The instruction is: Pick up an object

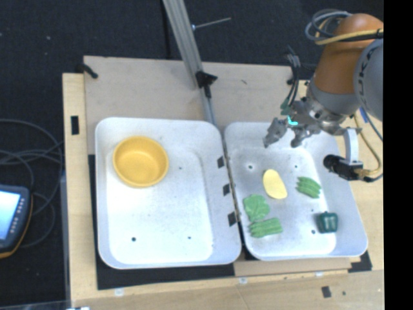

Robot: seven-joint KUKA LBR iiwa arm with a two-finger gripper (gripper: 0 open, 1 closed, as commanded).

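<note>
My gripper [286, 136] hangs open over the far part of the right bin [345, 241], with nothing between its fingers. Below it in that bin lies a pale yellow oval piece [274, 185]. Around it are green pieces: a leafy one [255, 206], a ribbed one [266, 227], a small one [308, 186] to the right, and a dark green pepper-like one [327, 222] near the right wall. The gripper is apart from all of them, up and slightly right of the yellow piece.
A yellow bowl [141, 161] sits in the far left corner of the left bin [161, 237]. A slanted metal pole [187, 44] rises behind the divide between the bins. The arm comes in from the upper right.
</note>
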